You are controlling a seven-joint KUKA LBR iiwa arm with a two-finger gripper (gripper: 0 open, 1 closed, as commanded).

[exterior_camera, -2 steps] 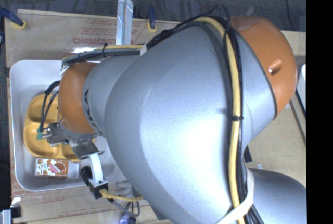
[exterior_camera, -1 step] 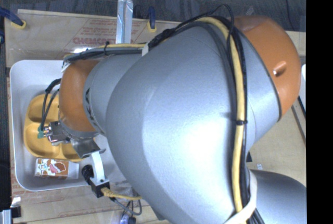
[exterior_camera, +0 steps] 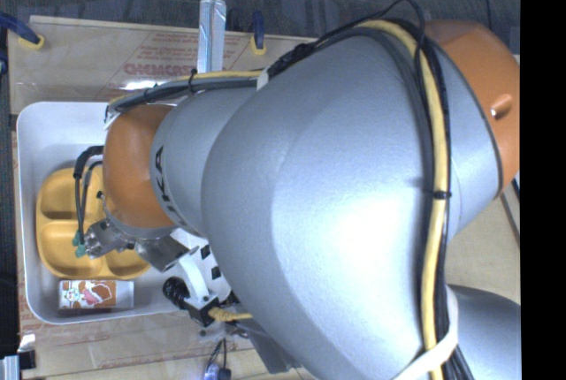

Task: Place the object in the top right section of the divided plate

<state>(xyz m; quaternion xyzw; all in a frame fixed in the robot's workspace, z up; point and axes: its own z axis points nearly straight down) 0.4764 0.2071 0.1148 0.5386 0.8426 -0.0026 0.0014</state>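
The flat packet (exterior_camera: 88,294) lies lengthwise left-right below the divided plate (exterior_camera: 55,224).

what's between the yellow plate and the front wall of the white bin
In the camera view, a small packet with a red and white label lies flat on the bin floor, just below the yellow plate, between it and the bin's near wall.

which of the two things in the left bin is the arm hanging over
The yellow divided plate: the arm's orange band covers its right part. The small printed packet lies flat nearer the bin's bottom rim, left of the wrist.
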